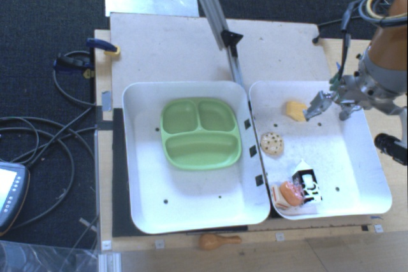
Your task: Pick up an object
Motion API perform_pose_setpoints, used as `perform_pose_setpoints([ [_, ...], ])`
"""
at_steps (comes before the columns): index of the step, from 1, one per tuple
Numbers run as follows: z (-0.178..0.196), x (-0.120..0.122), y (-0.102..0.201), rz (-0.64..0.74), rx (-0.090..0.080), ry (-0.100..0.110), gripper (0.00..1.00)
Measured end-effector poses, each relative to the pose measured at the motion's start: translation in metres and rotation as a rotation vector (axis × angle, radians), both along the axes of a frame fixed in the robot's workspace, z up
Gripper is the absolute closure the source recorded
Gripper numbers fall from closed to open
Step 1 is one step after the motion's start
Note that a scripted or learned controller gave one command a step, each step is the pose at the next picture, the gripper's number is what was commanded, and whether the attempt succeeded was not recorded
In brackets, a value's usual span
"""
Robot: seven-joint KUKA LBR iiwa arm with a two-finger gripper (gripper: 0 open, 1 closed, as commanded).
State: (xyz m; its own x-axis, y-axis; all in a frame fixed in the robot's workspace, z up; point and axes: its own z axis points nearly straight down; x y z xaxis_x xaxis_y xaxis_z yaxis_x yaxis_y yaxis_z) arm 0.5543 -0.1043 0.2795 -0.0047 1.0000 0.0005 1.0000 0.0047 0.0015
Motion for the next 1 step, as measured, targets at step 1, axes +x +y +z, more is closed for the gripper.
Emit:
perform_pose_setpoints([
  [1,0.0002,0.0001,-0.0002,-0.002,0.000,-0.001,0.00],
])
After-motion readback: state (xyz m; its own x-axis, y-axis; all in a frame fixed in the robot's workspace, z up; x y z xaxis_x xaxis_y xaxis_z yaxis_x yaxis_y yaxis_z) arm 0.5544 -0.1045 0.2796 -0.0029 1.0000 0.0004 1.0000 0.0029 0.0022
